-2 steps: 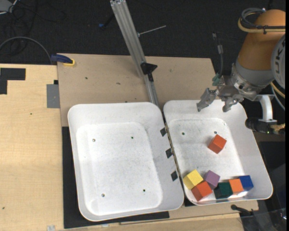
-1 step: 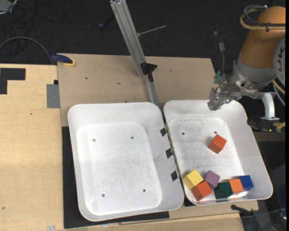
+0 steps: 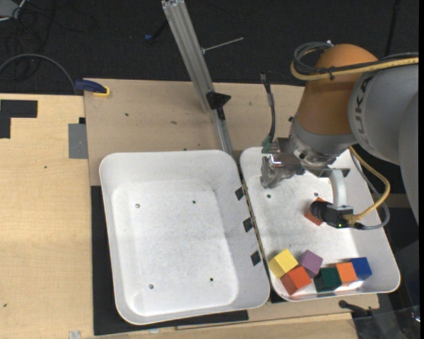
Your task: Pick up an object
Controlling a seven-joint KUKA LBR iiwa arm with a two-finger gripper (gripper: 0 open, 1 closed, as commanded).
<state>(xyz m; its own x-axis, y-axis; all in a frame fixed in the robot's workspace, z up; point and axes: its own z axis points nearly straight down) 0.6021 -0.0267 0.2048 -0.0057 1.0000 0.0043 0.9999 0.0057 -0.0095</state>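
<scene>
**Op:** Blocks first, since they sit closest to the lens: yellow block (image 3: 284, 260), red block (image 3: 295, 280), purple block (image 3: 311, 261), green block (image 3: 328, 279), orange block (image 3: 348, 271) and blue block (image 3: 361, 267), all bunched in the near corner of the right bin (image 3: 381, 256).

**Spotter:** And from the claw?

**Op:** My claw (image 3: 271, 169) hangs over the far part of that same bin, close to the wall it shares with the left bin (image 3: 127, 168). From it, the cluster lies toward the camera and a little toward the arm's side, well apart. Yellow is the nearest of them to the claw, I judge, and has open floor on its claw side.

**Spotter:** Any long axis to line up on?

**Op:** None; they look like cubes, touching or nearly so. Tight neighbours are the risk, in my view.

**Spotter:** Claw released or clenched?

**Op:** I cannot tell. It's a small metallic shape under the wrist, too blurred to read, and I see nothing in it.

**Spotter:** Anything else hidden?

**Op:** One red piece (image 3: 313, 216) lies between claw and cluster, half covered by a dark fitting with a green light. Whether it's a loose block, I can't say. Wrist and cable also cover some far bin floor.
</scene>
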